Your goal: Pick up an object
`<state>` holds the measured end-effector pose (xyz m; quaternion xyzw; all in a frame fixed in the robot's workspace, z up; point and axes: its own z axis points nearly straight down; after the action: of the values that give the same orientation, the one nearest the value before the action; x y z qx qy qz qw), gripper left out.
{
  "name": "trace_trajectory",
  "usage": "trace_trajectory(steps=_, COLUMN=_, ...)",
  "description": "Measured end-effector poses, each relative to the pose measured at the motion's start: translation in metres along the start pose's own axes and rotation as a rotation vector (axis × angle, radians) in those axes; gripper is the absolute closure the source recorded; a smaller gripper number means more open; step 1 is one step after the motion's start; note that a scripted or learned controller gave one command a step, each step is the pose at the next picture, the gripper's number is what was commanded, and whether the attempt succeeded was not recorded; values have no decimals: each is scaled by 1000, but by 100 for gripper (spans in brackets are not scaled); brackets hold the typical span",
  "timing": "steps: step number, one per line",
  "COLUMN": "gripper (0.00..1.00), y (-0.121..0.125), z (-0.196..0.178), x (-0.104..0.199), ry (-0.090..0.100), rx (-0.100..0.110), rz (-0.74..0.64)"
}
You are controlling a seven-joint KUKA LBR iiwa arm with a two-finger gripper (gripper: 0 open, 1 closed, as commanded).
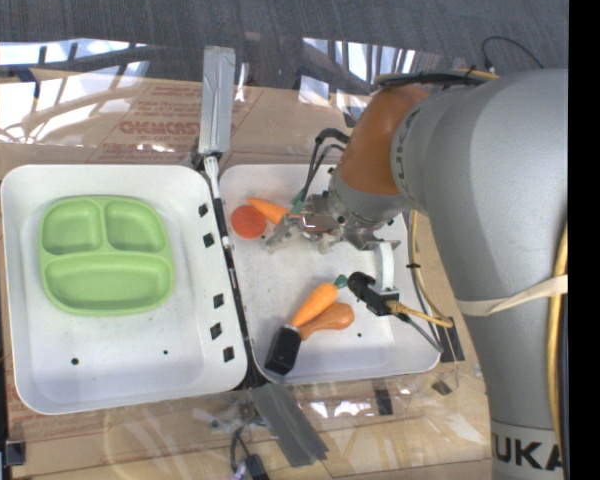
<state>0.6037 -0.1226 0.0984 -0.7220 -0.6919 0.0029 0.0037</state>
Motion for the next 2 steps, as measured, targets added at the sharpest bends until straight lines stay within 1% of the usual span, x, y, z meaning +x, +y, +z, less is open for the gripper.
trace_trajectory(steps=1, gripper=0, y=1, z=6, x=13, ry=0, rx=-5, rz=-239)
trace_trajectory(steps=2, gripper=0, y=51, z=6, x=23, ry=-2, rx=-4, rz=-221)
